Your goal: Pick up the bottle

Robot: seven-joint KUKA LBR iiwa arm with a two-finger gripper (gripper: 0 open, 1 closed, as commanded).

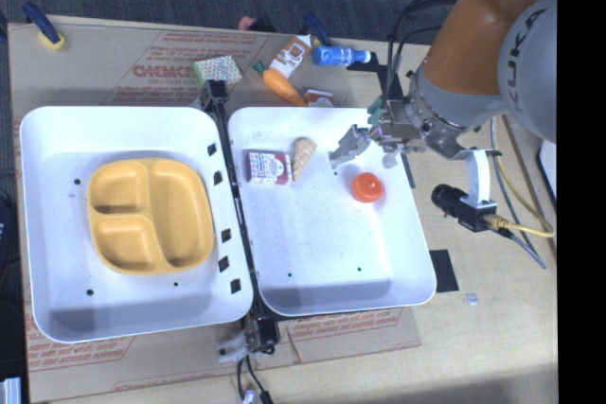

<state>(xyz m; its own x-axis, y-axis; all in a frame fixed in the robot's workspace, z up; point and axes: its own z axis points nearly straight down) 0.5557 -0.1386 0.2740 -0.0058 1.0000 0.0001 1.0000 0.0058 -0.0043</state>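
Note:
A small blue bottle [339, 57] lies on its side on the cardboard behind the right bin [402, 274], outside it. My gripper [369, 150] hangs over the back right part of that bin, well in front of the bottle. Its fingers [347, 145] are spread open with nothing between them. A red ball-like object [367, 188] sits on the bin floor just in front of the gripper.
The right bin also holds a red and white packet [267, 166] and a cone-shaped item [301, 153]. A carrot [282, 87], a white and orange carton [293, 55] and a green sponge [216, 69] lie near the bottle. A yellow divided plate [151, 214] sits in the left bin [43, 298].

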